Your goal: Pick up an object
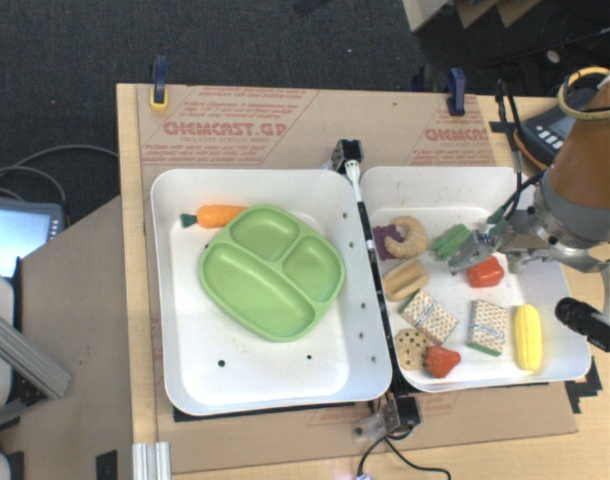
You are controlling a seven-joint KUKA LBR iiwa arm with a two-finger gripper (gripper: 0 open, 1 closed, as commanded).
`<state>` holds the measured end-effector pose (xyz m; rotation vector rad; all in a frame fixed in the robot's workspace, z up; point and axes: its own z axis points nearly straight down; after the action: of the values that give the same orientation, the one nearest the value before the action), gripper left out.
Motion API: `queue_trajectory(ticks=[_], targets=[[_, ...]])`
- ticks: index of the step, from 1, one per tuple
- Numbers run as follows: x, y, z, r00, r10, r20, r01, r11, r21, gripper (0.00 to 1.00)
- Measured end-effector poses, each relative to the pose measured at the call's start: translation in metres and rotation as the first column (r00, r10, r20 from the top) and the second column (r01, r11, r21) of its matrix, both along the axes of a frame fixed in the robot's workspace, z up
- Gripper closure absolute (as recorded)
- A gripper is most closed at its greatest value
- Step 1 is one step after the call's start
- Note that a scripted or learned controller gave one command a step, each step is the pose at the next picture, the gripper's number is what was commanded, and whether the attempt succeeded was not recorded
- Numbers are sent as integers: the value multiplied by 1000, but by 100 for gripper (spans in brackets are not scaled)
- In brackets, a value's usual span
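1. Camera view: I am reaching in over the right bin (545, 376), and my gripper (482, 248) is hovering at its upper middle, just above the red pepper (487, 271) and just beside the green piece (451, 240).
2. I am unable to tell from this angle how my gripper is set; nothing is visibly held by it.
3. I am treating the red pepper as the task's thing. It is lying right of the bin divider (365, 258), directly below my gripper, apart from the corn cob (527, 336).
4. I am judging the pepper to be light, hollow moulded plastic: stiff, smooth, glossy and rounded, so likely slippery. I am advising a hold across its narrower middle, since a hold on the curved ends could squeeze it out.
5. I am noting the neighbours right of the divider: a tan ring-shaped doughnut (409, 234), a tan bread roll (405, 278), two patterned flat packets (428, 315) (488, 325), a speckled cookie (412, 343) and a red strawberry-like piece (442, 361). All look like rigid toy food.
6. I am noting, left of the divider, a matte green sectioned plate (273, 273) touching an orange carrot (219, 215) in the left bin (175, 298), whose floor is smooth white plastic.
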<state>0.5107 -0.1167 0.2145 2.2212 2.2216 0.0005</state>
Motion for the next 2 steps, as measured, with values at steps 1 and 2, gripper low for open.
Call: queue_trajectory(ticks=[1,2], targets=[[48,-68,-132,1000,-4,-6,4,1000,-2,0],[50,-65,-114,1000,-1,3,1,1000,-2,100]])
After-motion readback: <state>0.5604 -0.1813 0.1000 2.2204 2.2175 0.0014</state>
